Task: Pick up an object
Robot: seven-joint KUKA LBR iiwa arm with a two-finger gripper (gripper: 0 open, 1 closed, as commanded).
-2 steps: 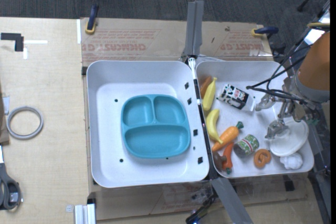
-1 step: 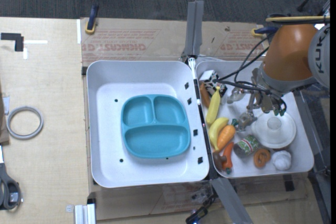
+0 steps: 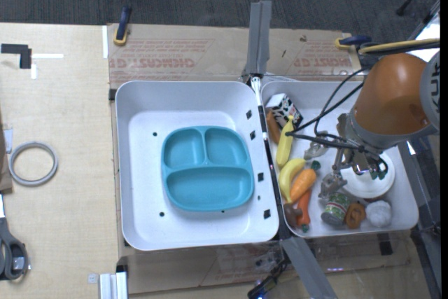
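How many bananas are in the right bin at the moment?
2. One banana stands nearly upright along the right bin's left wall; the second banana lies just below it, beside the carrot. The arm covers part of the bin, so more may be hidden.

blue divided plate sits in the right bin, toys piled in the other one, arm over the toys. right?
Not quite. The camera view shows the blue divided plate in the left bin; the toys are piled in the right bin, with the arm over them.

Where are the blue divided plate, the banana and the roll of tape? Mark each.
blue divided plate (image 3: 208,178), camera view, on its large lower compartment.
banana (image 3: 285,145), camera view, mid-length of its peel.
roll of tape (image 3: 12,169), camera view, on its ring's left side.
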